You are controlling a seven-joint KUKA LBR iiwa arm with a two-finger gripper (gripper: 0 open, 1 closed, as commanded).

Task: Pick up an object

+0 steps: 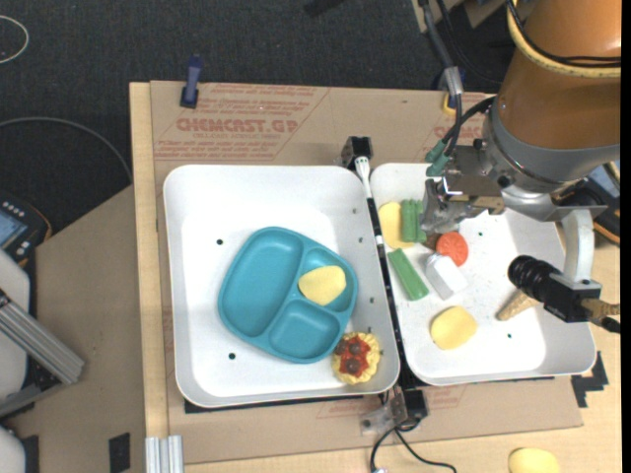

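Note:
My gripper hangs low over the upper left part of the right bin, under the grey and orange arm. Just to its left stand a dark green piece and a pale yellow item. A red-orange round item lies right below the gripper, with a white block and a light green bar beneath that. Nearer the front lies a yellow lemon-like item. A tan wedge sits at the right.
The left bin holds a teal divided plate with a yellow item in one compartment. A red and yellow item lies in that bin's front right corner. Another yellow thing lies off the bench in front.

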